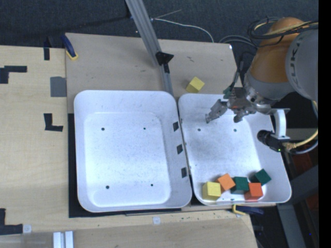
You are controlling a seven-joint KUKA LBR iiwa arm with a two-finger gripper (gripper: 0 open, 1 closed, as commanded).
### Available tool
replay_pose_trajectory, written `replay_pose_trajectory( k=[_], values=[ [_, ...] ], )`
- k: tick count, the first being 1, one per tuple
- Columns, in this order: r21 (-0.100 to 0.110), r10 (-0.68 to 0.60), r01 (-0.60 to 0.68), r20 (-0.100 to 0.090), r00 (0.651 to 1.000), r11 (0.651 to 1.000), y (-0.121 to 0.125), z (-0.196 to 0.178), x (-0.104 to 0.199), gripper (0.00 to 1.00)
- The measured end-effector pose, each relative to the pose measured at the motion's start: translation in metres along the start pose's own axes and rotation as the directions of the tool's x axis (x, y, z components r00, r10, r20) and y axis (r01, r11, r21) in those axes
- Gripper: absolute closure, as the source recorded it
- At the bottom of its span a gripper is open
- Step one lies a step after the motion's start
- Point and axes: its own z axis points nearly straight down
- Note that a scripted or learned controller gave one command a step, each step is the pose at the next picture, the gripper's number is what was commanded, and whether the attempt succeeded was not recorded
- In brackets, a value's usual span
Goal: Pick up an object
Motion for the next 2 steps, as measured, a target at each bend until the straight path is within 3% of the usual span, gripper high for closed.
replay_pose_trajectory(
  k=[1,2],
  values=[
    [0.002,-0.007,0.007,-0.003,1.000,1.000,0.017,0.024,0.090,0.00],
    [-0.009,-0.002,0.002,0.000,1.000,1.000,0.031,-0.110,0.116,0.00]
  ],
)
